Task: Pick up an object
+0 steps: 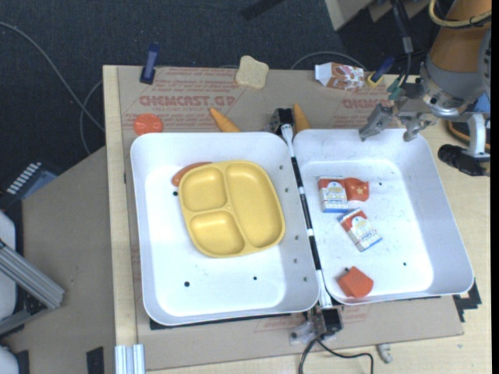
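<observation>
Nothing is picked up yet. My gripper [394,123] hangs over the far edge of the right bin [437,209], fingers spread wide with nothing between them. The candidates lie on that bin's floor: a small carton [334,193] toward the middle, another carton [361,230] just nearer, and an orange block [355,282] by the near edge (all untouched). Descent, closing and lift remain.

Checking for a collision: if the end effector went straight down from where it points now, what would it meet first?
Probably the right bin near its far rim; the end effector hangs over that edge, away from the cartons. Depth is unclear.
</observation>
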Controlling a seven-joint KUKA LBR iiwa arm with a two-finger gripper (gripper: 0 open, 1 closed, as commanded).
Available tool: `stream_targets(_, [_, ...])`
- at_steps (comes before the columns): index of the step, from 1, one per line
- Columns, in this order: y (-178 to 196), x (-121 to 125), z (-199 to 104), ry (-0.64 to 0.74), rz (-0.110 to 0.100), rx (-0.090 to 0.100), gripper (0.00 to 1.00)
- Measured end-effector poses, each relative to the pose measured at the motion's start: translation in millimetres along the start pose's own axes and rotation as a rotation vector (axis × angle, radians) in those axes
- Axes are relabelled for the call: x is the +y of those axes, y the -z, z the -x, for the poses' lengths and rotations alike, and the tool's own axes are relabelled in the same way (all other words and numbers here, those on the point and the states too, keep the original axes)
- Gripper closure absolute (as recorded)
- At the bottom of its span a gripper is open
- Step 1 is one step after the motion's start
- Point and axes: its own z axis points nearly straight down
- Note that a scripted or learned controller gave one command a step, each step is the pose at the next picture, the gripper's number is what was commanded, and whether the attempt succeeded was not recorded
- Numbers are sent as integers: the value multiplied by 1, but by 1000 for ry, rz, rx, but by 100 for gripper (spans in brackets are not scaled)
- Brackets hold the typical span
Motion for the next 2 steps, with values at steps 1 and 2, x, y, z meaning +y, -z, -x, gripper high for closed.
stream_targets(1, [-49, -29, -28, 1, -4, 2, 0])
stream_targets(2, [-114, -42, -21, 0, 5, 0, 0])
